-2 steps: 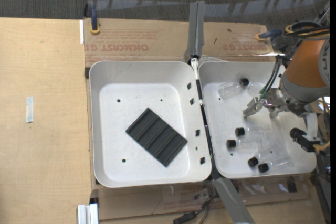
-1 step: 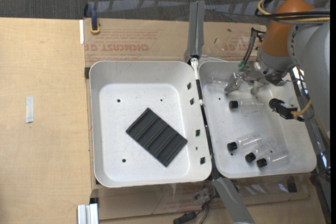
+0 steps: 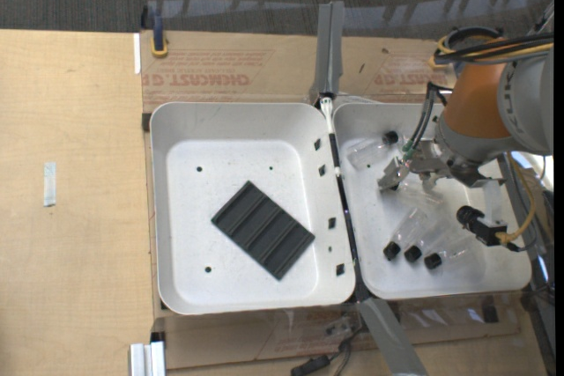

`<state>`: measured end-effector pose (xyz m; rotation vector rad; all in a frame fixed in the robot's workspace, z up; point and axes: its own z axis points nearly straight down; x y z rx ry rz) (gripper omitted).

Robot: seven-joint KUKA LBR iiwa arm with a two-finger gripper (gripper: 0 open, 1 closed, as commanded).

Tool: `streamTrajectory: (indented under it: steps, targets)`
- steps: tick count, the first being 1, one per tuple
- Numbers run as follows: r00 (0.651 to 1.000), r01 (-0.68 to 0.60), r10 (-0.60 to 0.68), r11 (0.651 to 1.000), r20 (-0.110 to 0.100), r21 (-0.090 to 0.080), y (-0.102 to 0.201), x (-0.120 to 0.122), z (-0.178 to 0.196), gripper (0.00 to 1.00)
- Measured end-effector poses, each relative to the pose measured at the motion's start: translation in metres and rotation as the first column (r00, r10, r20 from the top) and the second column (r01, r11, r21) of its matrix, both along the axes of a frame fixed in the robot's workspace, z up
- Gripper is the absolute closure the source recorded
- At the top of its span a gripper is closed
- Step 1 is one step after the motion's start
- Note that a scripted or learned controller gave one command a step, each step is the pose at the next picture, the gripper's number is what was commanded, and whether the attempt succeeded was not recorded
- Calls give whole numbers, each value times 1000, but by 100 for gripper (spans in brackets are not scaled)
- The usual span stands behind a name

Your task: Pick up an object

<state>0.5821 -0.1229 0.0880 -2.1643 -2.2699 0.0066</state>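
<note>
- The pick is not done, as far as I can judge: the gripper (image 3: 394, 176) is low inside the right bin (image 3: 374, 277), but no thing is seen between its fingers.
- Whether the gripper is open or shut I cannot tell, because it is small and half covered by the wrist and its cables.
- Just under and beside the gripper lie some clear plastic pieces (image 3: 421, 224); they are hard to see against the white floor, so their exact shape and number are not sure.
- Three small black caps (image 3: 411, 254) sit in a short row near the front of the same bin, apart from the gripper.
- One more small black piece (image 3: 389, 137) lies near the back of this bin, just above the gripper.
- What is left, in my judgement: to close on one thing, probably the clear plastic nearest the tip, and to lift it free.
- The left bin (image 3: 163, 216) holds a dark ribbed plate (image 3: 263, 230), lying flat and turned at a slant, well apart from the arm.
- The wall between the two bins is close to the left of the gripper and could hinder a move to that side.
- A black part with a yellow cable (image 3: 480, 224) hangs from the arm over the right bin and hides some of its floor.
- The clear plastic may be slippery and thin, so a grasp on it could easily fail.
</note>
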Motion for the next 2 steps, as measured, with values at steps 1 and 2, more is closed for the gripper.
streamTrajectory:
  steps: [1, 2]
  targets:
    - [1000, 4, -4, 1000, -6, 0, -2, -1, 5, 100]
    - [992, -130, 130, 992, 0, 1, 0, -68, 94, 100]
